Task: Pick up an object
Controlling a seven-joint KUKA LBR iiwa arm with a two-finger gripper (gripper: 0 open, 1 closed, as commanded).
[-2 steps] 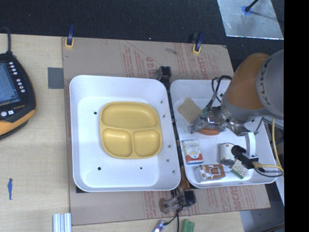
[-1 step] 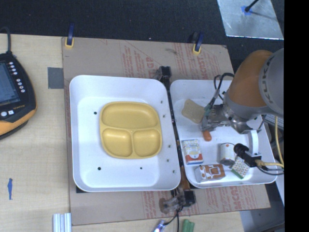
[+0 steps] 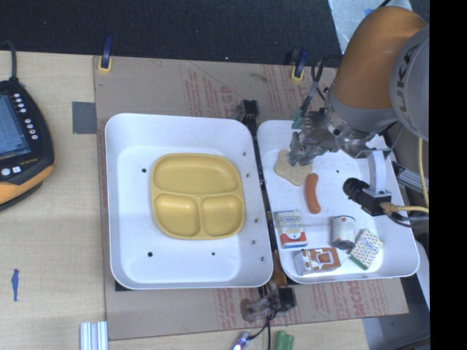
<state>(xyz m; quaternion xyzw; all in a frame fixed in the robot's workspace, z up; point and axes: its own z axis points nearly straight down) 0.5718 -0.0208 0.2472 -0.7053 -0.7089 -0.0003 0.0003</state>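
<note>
Gripper (image 3: 300, 155) sits low in the right bin (image 3: 408, 268), upper centre-right of frame, over the tan bread slice (image 3: 291, 172). You can't tell its state from here. Centre on the slice, stay off the sausage (image 3: 312, 193) just beside it, then lift straight.

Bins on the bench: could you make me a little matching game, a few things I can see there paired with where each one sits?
Things:
1. yellow divided plate
2. sausage
3. bread slice
4. small can

Places:
A. right bin, directly below the gripper
B. middle of the left bin
C. right bin, just right of the bread slice
D. right bin, lower part, left of the green patterned packet

Pairs: 1-B, 2-C, 3-A, 4-D
</note>
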